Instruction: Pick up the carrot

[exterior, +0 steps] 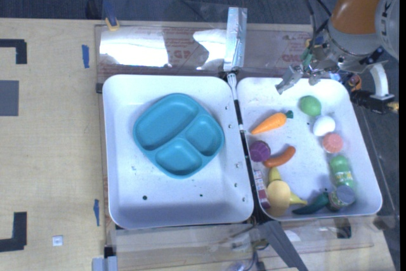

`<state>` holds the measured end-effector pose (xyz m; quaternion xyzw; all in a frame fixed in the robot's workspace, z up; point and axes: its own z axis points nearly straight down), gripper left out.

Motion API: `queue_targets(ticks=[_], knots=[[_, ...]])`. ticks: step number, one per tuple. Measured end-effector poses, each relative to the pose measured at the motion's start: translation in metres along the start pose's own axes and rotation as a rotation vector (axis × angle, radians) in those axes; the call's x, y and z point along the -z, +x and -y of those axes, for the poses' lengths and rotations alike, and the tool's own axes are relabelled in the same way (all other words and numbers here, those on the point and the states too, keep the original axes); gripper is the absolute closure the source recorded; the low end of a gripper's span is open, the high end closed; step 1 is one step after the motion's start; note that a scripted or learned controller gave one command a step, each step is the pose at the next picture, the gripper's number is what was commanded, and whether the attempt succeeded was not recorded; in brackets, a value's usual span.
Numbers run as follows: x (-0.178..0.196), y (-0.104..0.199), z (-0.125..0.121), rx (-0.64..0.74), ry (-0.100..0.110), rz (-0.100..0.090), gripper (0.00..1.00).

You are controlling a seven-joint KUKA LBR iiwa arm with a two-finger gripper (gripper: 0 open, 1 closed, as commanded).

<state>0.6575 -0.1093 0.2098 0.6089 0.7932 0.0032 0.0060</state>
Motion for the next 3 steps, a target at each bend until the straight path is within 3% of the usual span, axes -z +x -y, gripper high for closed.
queue_targets(ticks=[1,2,3], knots=[[-0.116,0.012,-0.003,-0.131,0.021,-0.008,0.0],[-0.122,0.026,0.053,-0.294,0.01,-0.004,0.0],[-0.11,0.025,0.05,-0.295,0.003,-0.002,1.0]])
